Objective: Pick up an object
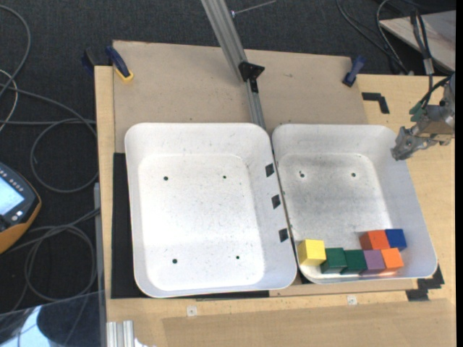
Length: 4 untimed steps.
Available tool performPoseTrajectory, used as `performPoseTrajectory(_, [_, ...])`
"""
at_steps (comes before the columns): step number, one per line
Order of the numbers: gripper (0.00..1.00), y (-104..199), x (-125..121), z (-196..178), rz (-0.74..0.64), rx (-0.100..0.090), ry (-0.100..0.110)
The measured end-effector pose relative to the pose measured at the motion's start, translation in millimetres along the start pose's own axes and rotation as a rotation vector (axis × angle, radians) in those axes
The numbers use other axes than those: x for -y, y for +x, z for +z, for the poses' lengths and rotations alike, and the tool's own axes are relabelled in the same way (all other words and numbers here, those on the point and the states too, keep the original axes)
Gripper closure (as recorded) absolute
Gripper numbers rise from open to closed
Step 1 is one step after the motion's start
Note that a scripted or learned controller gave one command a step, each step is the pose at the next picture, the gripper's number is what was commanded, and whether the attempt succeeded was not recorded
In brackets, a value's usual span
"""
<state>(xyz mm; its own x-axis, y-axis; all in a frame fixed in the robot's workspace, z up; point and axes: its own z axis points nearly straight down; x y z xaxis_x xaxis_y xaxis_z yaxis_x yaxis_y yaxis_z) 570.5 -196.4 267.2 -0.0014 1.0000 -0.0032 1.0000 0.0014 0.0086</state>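
Note:
Several small coloured blocks lie huddled in the near right corner of the right bin [327, 131]: a yellow block [312, 251], two green blocks [334, 259], a purple block [373, 260], an orange block [391, 258], a red block [377, 240] and a blue block [396, 238]. My gripper [404, 146] hangs at the far right rim of the right bin, well behind the blocks and apart from them. Nothing shows between its tips. The arm enters from the right edge.
The left bin [145, 139] sits beside the right one, with black clips between them. A slanted metal pole [228, 35] rises from the bench's back centre. Blue clamps [119, 62] [353, 71] grip the back corners. Cables lie on the floor.

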Motion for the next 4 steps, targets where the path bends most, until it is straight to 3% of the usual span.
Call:
performPoseTrajectory(1, [1.00, 0.0, -1.0, -9.6, 0.000, -0.002, 0.005])
performPoseTrajectory(3, [1.00, 92.9, -13.8, -12.2, -0.004, -0.005, 0.009])
performPoseTrajectory(4, [1.00, 145.4, -4.9, -3.1, -0.004, -0.006, 0.011])
